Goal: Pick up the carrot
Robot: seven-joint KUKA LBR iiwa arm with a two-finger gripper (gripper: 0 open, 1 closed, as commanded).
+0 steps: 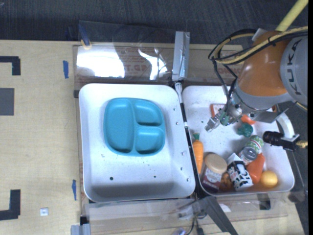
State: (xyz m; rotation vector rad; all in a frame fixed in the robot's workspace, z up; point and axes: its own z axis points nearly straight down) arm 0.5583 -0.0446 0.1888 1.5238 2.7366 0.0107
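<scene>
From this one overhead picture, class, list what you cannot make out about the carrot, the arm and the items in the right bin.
- Gripper: blurred and small in the camera view; its state cannot be read.
- Carrot: lies against the right bin's left wall; the jar crowds its lower end.
- Items under the wrist: the green object is partly covered by the arm.
- Can: label too small to read.
- Right bin: far right side covered by the arm.
</scene>
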